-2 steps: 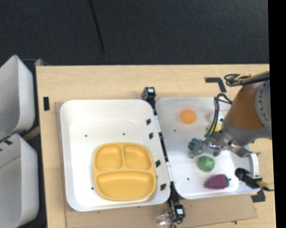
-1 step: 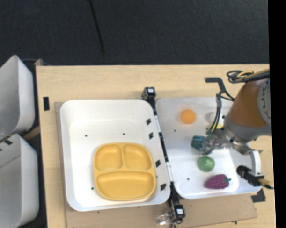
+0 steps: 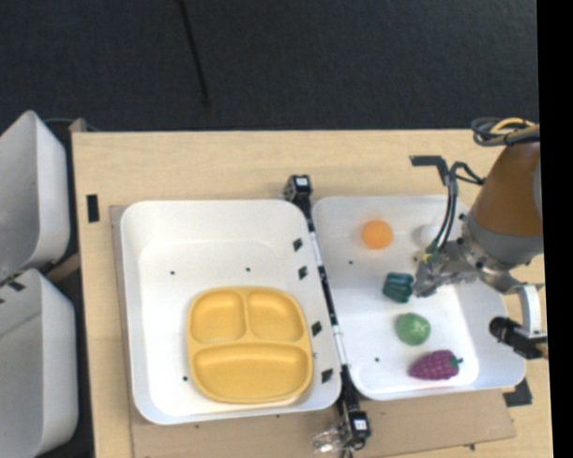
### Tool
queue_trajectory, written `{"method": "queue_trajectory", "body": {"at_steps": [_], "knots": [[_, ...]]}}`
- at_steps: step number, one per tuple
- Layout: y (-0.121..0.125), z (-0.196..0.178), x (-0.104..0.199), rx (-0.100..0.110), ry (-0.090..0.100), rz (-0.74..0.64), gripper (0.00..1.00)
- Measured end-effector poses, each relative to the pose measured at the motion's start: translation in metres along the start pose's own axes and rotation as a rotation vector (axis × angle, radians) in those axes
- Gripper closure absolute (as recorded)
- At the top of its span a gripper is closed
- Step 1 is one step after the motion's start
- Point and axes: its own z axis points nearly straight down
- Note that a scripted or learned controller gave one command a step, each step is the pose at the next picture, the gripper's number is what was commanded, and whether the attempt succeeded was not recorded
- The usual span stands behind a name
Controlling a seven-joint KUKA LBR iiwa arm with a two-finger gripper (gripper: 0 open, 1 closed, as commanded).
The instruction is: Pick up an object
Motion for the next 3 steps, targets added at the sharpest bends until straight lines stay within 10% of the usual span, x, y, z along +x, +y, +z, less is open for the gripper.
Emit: {"method": "queue_trajectory", "body": {"at_steps": [2,3], "knots": [[-0.004,-0.063,-0.010,0.004,0.001,0.002,1.00],[-0.002,-0.072,0.034,0.004,0.003,-0.008,1.00]]}}
